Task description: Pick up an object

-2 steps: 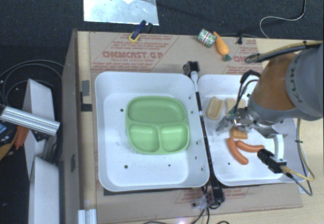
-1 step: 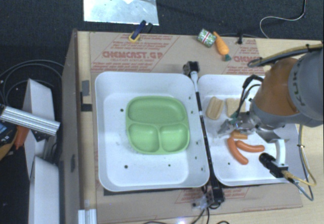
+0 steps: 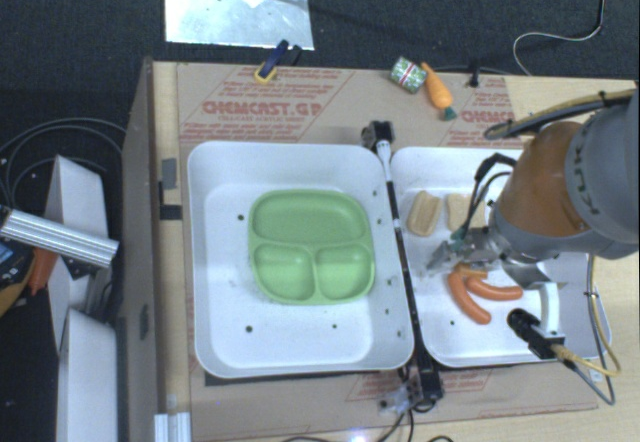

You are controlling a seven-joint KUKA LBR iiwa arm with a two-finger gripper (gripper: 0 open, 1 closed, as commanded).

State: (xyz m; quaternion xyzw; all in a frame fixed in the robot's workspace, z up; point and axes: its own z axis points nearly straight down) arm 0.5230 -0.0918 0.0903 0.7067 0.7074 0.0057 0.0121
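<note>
Orange toy sausages (image 3: 470,295) lie in the right bin (image 3: 430,330), just beside the lowered gripper (image 3: 452,252); nothing looks lifted yet, and its grip cannot be told.

Two white bins (image 3: 215,230), one green tray (image 3: 310,245), two sausages (image 3: 470,298), two bread pieces (image 3: 423,214).

arm (image 3: 590,185): runs off the right edge | right bin (image 3: 440,345): far side hidden under the arm | tan block (image 3: 459,211): partly behind a black cable | sausages (image 3: 472,293): upper ends tucked under the gripper (image 3: 452,252), fingers too blurry to read
</note>
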